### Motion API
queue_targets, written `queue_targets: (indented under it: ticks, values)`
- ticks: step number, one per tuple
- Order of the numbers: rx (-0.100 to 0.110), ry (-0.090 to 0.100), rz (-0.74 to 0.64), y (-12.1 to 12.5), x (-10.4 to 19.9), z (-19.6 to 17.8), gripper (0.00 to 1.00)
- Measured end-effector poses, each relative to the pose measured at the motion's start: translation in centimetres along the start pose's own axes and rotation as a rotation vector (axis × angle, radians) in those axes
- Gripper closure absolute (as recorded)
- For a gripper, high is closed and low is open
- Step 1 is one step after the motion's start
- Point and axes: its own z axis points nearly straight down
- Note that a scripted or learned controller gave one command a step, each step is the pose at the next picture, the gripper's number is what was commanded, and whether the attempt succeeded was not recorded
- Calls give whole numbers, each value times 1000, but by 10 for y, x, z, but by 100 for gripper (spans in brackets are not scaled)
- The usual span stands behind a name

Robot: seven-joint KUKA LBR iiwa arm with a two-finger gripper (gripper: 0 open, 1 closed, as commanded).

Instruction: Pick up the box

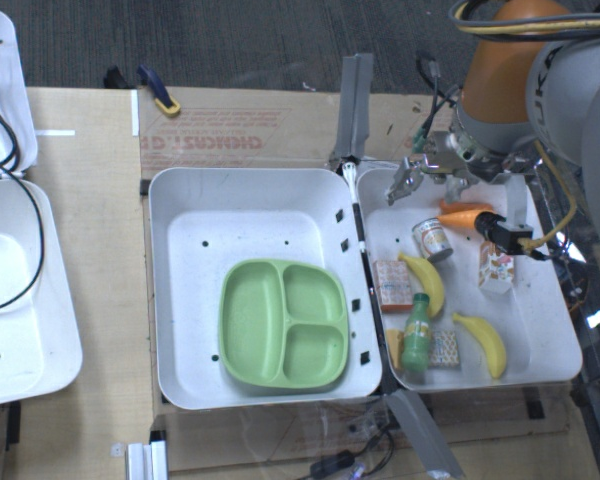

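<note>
The box (393, 282), a flat pinkish-red packet, lies in the right bin (540, 368) near its left wall, touching a banana (426, 280). My gripper (404, 182) hangs over the bin's far left corner, well behind the box and apart from it. Nothing shows in its grasp. The grey arm with its orange band (510, 38) reaches in from the upper right.
Also in the right bin are a can (432, 239), a carrot (463, 216), a small white carton (497, 268), a green bottle (416, 334), a patterned packet (443, 349) and a second banana (484, 341). A green divided plate (283, 322) sits in the left bin (180, 228).
</note>
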Motion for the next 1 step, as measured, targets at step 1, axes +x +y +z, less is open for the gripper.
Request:
queue_targets:
  ticks: [1]
  values:
    - [0,-1,3,0,-2,-9,100]
